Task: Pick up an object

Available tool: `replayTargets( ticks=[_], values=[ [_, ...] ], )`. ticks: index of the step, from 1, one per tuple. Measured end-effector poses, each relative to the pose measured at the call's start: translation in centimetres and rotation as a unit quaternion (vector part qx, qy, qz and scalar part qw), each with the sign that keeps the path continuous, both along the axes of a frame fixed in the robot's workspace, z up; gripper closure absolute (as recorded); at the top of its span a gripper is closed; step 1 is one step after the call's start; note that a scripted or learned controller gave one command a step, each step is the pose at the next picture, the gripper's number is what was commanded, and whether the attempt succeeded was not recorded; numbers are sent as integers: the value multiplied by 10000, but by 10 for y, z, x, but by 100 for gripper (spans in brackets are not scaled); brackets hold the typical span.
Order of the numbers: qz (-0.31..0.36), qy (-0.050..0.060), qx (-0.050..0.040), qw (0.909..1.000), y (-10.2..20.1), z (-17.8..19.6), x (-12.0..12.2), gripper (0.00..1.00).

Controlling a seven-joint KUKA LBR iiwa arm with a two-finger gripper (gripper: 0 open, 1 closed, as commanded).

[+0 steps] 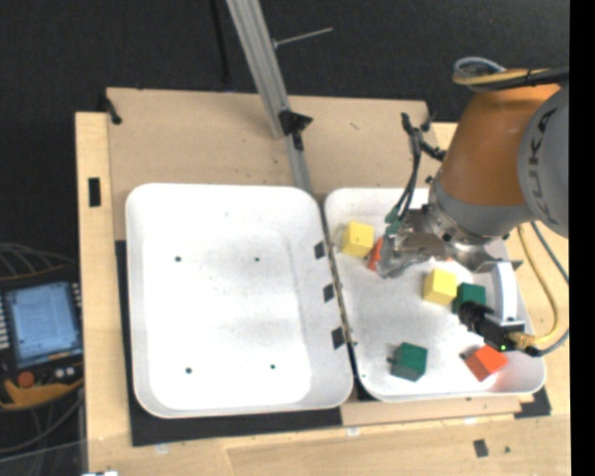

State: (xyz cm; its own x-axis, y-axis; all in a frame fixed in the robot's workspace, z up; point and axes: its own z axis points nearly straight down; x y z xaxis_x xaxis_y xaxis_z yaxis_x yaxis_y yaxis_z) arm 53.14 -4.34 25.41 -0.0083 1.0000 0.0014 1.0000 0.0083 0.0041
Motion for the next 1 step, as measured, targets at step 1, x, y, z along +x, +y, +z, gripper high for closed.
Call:
replayTargets(
  ticks=[1],
  values=[
    [2,12,5,10000,54,7,-7,100]
  ],
)
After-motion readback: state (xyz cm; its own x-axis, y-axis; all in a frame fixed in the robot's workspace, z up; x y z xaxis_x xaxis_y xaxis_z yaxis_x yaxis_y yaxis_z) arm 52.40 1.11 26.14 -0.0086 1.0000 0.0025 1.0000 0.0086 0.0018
